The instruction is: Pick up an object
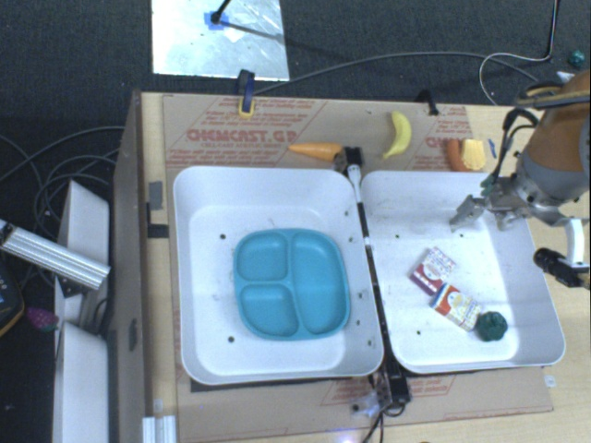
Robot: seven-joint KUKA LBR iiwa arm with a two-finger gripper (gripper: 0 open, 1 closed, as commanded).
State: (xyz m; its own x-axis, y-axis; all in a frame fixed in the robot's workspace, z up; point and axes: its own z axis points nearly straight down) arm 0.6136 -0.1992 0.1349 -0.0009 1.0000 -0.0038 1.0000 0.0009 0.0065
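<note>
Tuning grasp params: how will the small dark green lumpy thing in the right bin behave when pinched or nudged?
The green object looks rounded and bumpy, so probably rolls if nudged. It seems small, likely light. It touches the colourful packet, so a pinch may disturb that too.

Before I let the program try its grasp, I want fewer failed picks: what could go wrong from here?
1. The small red-and-white box, the orange-and-white packet and the dark green ball lie close together in the right white bin; a descent may nudge neighbours.
2. The gripper sits apart from them, near the bin's far edge, so closing here likely grabs nothing.
</note>
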